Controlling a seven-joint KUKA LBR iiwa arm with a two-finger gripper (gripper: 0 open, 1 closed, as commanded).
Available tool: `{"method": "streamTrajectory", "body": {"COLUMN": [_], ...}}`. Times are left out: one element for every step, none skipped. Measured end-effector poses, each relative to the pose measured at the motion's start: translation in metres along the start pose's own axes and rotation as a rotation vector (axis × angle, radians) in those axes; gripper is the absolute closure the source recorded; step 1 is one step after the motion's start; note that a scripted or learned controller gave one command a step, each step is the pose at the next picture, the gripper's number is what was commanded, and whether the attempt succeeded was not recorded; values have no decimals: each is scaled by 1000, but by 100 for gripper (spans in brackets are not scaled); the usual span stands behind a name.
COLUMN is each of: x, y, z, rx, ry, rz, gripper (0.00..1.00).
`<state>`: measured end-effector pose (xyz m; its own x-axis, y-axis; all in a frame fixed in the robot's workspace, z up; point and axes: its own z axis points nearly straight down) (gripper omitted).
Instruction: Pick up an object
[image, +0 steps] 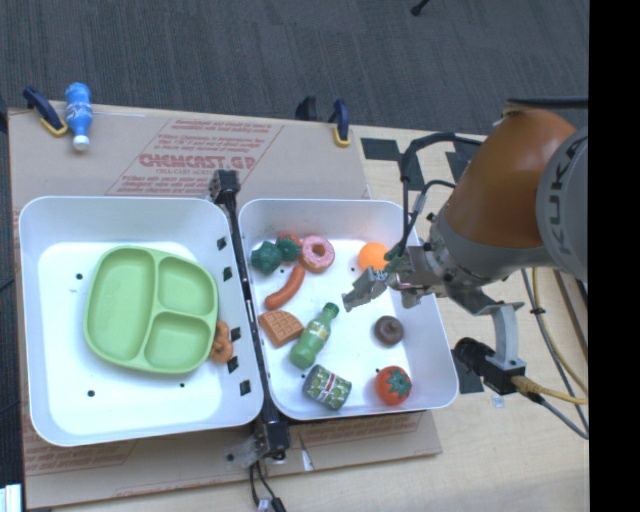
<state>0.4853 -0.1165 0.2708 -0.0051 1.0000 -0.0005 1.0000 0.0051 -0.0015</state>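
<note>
Camera view, looking down on the desk (300, 140): two white bins side by side. The left bin (50, 400) has one green divided plate (150, 310) and one small orange pretzel-like piece (221, 343) tucked against its right wall.

The right bin (425, 345) has nine toys, one of each — a broccoli (267, 257), a pink donut (317, 253), an orange ball (373, 256), a sausage (285, 286), a waffle (281, 326), a green bottle (314, 336), a chocolate donut (388, 329), a green can (326, 387) and a tomato (393, 384).

The tool (367, 290) hangs over the right side of that bin, its dark fingers pointing left. Can't tell if they're spread or closed from this angle, and nothing is visibly between them. The orange ball is just above the tool, right beside it; the chocolate donut sits just below and a bit right. The green bottle is near, to the lower left.

Off the bins — one blue bottle (78, 113) at the far left corner of the cardboard.
</note>
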Motion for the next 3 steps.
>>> {"method": "streamTrajectory", "body": {"x": [9,22,22], "y": [14,-9,-8], "z": [144,180,169], "rx": [3,2,2], "ry": [1,2,0], "rz": [-2,-2,-8], "gripper": [0,0,100]}}
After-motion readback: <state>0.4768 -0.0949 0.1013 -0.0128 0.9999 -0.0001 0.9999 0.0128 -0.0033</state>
